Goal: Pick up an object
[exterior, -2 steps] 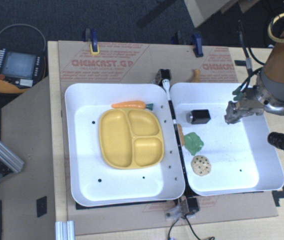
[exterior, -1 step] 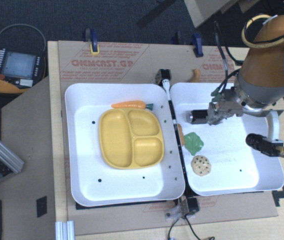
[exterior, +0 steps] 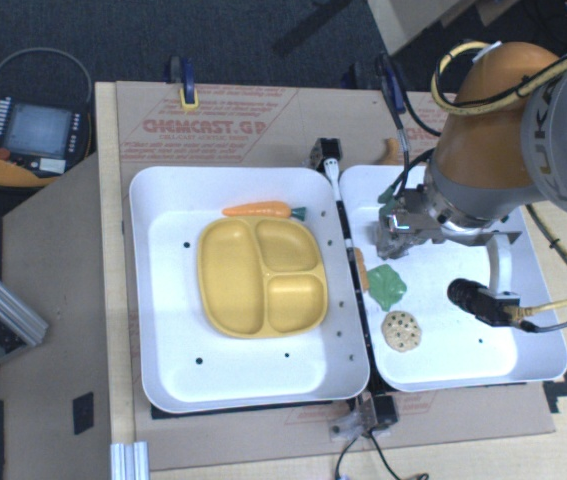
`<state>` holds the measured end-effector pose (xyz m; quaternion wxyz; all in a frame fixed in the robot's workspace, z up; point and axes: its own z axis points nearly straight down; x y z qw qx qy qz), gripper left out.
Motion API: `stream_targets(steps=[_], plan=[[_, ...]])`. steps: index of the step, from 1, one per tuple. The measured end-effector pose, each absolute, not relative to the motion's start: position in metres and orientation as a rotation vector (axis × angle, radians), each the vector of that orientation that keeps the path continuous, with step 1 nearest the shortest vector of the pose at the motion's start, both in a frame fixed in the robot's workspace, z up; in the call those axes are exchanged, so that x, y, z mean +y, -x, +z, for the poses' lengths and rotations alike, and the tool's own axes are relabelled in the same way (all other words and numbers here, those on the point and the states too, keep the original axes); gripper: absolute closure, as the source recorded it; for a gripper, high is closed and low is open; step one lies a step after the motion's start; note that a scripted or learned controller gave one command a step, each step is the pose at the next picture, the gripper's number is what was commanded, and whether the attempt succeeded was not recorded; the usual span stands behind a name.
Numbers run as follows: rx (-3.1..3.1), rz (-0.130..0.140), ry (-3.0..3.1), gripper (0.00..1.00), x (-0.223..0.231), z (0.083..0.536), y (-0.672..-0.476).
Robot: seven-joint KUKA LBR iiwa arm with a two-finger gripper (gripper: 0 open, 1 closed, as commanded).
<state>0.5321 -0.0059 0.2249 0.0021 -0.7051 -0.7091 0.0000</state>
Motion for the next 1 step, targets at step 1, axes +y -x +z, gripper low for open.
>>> stream_targets(steps=[1], plan=[[-2.225, 0.002, 2.212, 1.00, 0.0533, 0.2160, -0.5288]])
